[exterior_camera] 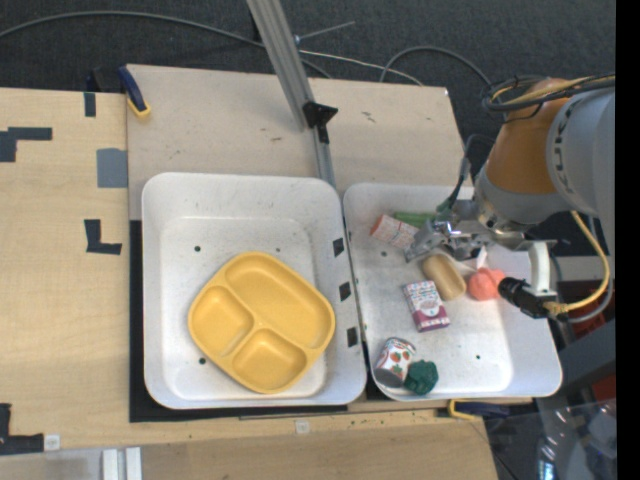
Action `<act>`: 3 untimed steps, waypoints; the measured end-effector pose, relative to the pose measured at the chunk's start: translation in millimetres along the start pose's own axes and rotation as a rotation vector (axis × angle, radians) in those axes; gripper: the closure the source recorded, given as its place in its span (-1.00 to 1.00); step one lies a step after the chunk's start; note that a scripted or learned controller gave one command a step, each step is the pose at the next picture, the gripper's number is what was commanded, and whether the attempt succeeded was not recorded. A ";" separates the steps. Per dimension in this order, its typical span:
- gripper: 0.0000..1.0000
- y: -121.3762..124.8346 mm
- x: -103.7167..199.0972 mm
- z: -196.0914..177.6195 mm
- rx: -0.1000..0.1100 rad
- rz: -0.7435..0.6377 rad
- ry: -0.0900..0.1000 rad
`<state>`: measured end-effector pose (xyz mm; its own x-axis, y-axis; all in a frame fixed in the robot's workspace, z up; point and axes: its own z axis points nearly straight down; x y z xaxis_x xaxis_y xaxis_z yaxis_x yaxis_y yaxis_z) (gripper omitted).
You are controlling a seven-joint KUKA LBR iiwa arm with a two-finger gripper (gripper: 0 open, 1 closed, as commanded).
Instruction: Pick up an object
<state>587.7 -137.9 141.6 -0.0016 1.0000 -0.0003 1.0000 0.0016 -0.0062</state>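
My gripper (438, 242) hangs low over the back of the right bin (520, 368), reaching in from the right. It sits just above a tan bread roll (444, 276) and right of a white and red packet (391, 230). A green item (414, 217) lies partly hidden behind the gripper. A pink carton (426, 305) lies in the bin's middle. An orange-pink ball (484, 285) rests by the right wall. At the front left corner are a white, red and green patterned object (396, 359) and a dark green lump (424, 376).
The left bin (170, 218) holds a yellow divided plate (262, 319). A slanted metal pole (285, 53) rises behind the bins. The grey and orange arm (545, 158) overhangs the right bin's back right corner, with cables at its side.
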 end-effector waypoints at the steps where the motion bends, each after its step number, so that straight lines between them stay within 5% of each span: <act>1: 1.00 1.0 0.6 -12.7 -0.004 -0.002 0.000; 3: 1.00 5.5 0.8 -124.0 -0.011 0.000 -0.001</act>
<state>594.0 -137.0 265.6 -0.0018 1.0000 -0.0012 1.0000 0.0018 0.0047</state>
